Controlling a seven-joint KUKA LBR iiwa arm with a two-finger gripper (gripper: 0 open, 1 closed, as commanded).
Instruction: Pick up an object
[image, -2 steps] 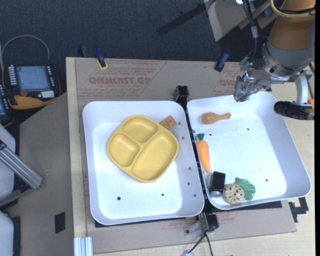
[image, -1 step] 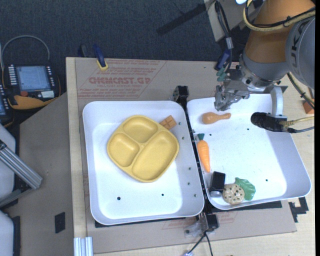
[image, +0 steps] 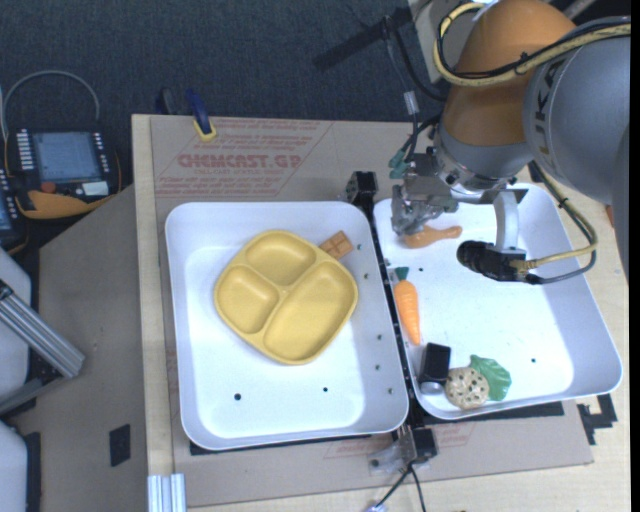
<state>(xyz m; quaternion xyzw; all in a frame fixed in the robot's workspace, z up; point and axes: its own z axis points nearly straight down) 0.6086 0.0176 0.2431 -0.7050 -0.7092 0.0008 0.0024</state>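
counter (image: 250, 150) is a tan board with red print, carrying two shallow white bins side by side. tool (image: 414, 222) is down in the far-left corner of the right white bin (image: 560, 330), low over the left end of a curved orange-tan plastic piece (image: 432, 237), touching it or just above it. can't tell whether the tool is spread or pressed together since the wrist body blocks the view. nothing visibly sits in its grip.

my read: the curved piece is the target, and the arm leans in from the right so it can get down beside the bin wall. corner spot is awkward with a wall close on two sides, so a grab there could slip or shove the piece against the rim.

next out: a small orange toy carrot with green top (image: 405, 308) lies along the left wall, apart from the tool. the near corner holds a black rectangular block (image: 435, 361), a speckled tan cookie (image: 461, 386) and a green leafy toy (image: 492, 376), with cookie and leaf touching.

left white bin (image: 200, 380) has a yellow three-compartment plate (image: 285, 295) with a small brown block (image: 336, 243) at its far-right edge. nothing lifted yet.
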